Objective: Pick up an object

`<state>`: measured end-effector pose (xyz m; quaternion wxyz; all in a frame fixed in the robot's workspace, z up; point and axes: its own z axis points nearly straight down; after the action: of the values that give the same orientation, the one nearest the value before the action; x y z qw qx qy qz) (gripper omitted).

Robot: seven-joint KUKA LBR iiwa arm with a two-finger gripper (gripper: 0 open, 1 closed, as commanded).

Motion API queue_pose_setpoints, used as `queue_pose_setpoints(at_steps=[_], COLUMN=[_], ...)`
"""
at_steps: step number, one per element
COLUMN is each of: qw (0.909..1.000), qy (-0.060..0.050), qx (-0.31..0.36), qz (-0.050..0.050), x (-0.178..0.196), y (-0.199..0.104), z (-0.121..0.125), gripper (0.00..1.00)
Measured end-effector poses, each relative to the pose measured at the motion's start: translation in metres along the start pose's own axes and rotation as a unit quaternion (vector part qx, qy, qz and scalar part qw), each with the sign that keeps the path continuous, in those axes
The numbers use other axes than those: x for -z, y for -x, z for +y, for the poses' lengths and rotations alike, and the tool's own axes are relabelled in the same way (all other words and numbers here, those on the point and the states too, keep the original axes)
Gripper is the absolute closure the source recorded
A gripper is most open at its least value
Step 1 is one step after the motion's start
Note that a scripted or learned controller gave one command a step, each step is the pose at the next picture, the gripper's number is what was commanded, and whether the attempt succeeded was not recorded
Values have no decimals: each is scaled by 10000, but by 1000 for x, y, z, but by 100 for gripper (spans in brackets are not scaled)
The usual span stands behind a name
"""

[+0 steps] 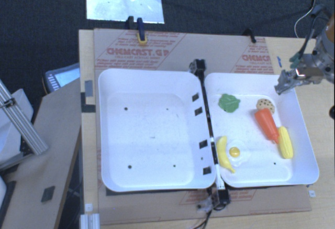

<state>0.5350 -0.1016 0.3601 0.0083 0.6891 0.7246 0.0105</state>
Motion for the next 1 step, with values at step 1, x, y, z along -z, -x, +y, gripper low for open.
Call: queue_pose_setpoints(at_steps=[1], qw=[10000], qy=[17], qx=[34], qz=[1], x=[11], y=[-1], z=[1], gripper=[100])
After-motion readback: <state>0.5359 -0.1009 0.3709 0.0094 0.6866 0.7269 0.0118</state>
